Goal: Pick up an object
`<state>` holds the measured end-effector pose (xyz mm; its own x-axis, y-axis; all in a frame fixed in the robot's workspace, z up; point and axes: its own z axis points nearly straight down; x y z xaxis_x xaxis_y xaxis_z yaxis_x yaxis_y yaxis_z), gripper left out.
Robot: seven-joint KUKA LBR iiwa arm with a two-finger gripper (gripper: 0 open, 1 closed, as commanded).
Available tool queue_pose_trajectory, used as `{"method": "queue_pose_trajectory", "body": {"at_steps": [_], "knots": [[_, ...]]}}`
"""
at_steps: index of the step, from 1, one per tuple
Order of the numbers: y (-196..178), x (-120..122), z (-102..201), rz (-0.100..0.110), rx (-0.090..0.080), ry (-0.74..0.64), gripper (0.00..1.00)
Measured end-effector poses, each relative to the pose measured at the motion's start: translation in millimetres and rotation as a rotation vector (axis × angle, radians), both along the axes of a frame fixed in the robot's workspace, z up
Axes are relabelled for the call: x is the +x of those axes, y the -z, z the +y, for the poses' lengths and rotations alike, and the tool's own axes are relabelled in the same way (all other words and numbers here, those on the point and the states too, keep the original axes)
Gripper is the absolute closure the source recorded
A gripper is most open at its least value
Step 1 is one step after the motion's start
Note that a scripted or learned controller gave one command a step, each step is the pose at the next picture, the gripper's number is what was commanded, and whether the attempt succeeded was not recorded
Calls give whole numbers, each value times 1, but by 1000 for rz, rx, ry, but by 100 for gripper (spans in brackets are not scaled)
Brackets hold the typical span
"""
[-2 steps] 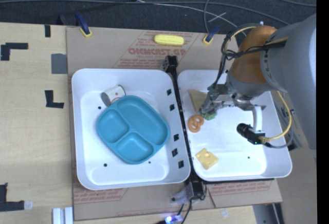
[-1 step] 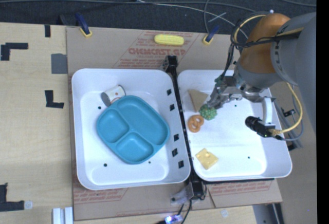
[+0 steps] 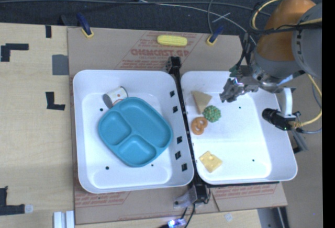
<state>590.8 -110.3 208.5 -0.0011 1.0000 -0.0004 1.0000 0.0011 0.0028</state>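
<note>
In the right bin (image 3: 261, 143) lie a tan wedge (image 3: 201, 99), a green broccoli piece (image 3: 212, 113), an orange pretzel-like ring (image 3: 199, 125) and a yellow cheese block (image 3: 210, 161). My gripper (image 3: 229, 94) hangs over the bin's upper middle, just right of the wedge and above the broccoli. Nothing shows between its fingers. The left bin (image 3: 86, 117) holds a blue divided plate (image 3: 135, 130) and a small can (image 3: 114, 97) lying on its side by the plate's upper left.
A yellow banana-shaped toy (image 3: 171, 40) lies on the cardboard behind the bins. Cables loop above the arm at the upper right. A black divider (image 3: 180, 117) runs between the two bins. The right half of the right bin is bare white floor.
</note>
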Motion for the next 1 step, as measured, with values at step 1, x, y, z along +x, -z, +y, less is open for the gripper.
{"method": "queue_pose_trajectory", "body": {"at_steps": [1], "knots": [[-43,3,-3,0,0,0,100]]}}
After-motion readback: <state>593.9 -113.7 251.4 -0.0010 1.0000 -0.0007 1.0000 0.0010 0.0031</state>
